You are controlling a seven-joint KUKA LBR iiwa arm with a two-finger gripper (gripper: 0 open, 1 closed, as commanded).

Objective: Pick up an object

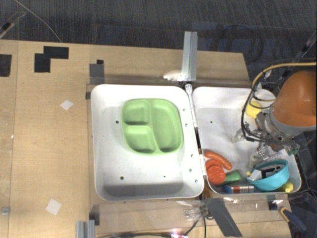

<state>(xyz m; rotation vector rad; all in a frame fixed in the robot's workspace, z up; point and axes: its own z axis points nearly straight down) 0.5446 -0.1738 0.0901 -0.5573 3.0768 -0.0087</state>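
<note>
Bring the gripper [270, 155] straight down onto the blue bowl [271, 178] at lower right, clear of the orange sausage [218, 159]; you cannot tell its grip state.

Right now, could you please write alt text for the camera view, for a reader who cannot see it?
A grey arm with an orange band reaches from the right over the right bin, whose near end holds small toys, including a blue bowl and an orange piece. The left bin holds a green divided tray.

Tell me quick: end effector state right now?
End effector: low in the right bin, above the blue bowl; open or shut cannot be told, and no grasp is visible.
</note>
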